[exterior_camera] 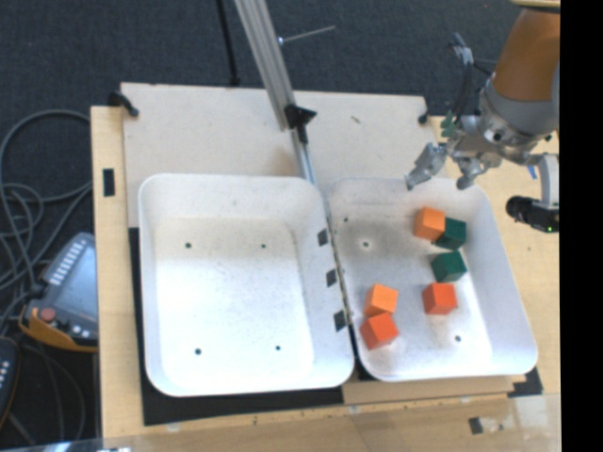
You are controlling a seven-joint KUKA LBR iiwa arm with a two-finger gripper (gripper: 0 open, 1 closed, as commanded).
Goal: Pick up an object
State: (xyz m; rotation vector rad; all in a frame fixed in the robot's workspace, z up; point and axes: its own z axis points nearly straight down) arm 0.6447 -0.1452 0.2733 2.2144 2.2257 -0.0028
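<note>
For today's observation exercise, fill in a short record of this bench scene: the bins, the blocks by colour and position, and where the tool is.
bins: left bin; right bin, side by side
orange blocks: four, all in the right bin; one at the back, one right of centre, two near the left wall
green blocks: two, right bin; one touching the back orange block, one just in front
tool: above the right bin's back edge, fingers spread, nothing between them

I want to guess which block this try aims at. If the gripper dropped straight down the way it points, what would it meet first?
Probably the right bin's back rim or the floor just inside it. The gripper, fingers open, hangs behind the upper orange block; depth is unclear.
</note>
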